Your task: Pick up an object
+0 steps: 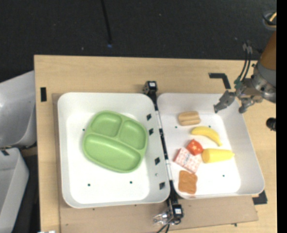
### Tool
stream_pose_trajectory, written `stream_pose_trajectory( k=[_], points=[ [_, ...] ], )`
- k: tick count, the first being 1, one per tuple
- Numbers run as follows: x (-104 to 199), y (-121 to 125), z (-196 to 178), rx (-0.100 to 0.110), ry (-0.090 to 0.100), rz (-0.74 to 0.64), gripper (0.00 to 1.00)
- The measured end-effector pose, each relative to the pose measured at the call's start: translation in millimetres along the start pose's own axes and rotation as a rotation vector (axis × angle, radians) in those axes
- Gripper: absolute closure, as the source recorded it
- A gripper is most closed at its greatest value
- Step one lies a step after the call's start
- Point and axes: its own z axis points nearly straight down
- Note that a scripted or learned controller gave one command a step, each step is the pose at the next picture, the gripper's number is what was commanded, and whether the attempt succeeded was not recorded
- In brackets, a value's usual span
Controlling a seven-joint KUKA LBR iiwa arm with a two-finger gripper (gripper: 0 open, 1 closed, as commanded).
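Starting at the left, I see the left bin (70, 144) on the worktop (94, 72) with a green divided plate (115, 141) lying in its middle. I'll place everything else by the right bin (247, 144).

In that bin, toward its near corner on the plate's side, sits an orange-brown block (187, 182), and just up from it a red-and-white packet (188, 159) with a small red piece (194, 147) touching its upper edge. Near the bin's far wall lies a tan bread roll (189, 118), long axis running left to right. Between the roll and the bin's middle is a banana (207, 134), slanting down to the right, and just below it a yellow cone-shaped piece (217, 155) pointing right.

My gripper (233, 102) hangs over the bin's far right corner, its fingers (224, 102) spread apart with nothing between them. I judge the roll the nearest target: it lies left of the fingers and slightly toward me.
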Motion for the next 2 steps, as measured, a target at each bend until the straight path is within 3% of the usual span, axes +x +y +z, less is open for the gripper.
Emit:
stream_pose_trajectory(
  k=[1, 2],
  points=[
    [1, 3, -9, -0.014, -0.003, -0.003, 0.00],
    [-1, 5, 54, -0.009, -0.004, -0.003, 0.00]
  ],
)
